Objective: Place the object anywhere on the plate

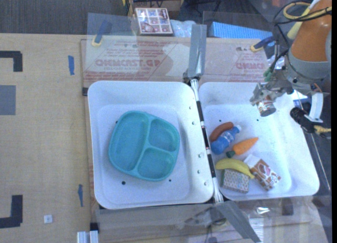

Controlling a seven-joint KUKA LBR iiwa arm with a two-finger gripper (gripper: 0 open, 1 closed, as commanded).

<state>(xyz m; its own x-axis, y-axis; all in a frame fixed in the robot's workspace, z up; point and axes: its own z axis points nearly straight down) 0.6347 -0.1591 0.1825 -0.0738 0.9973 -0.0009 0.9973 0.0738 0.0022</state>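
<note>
— Anything on the plate [143,145] yet?

— No, the teal dish in the left bin [105,99] sits bare. The gripper [265,103], over the right bin's far side, pinches a small can [266,107], tilted, long axis leaning down-right. The carry across is all left.

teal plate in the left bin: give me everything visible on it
The plate is teal, looks like plastic, rounded-square, with three compartments: one large on its left, two smaller on its right. It lies flat, slightly rotated, near the middle of the left bin. Nothing rests on it. The gripper is over the right bin, well away.
</note>
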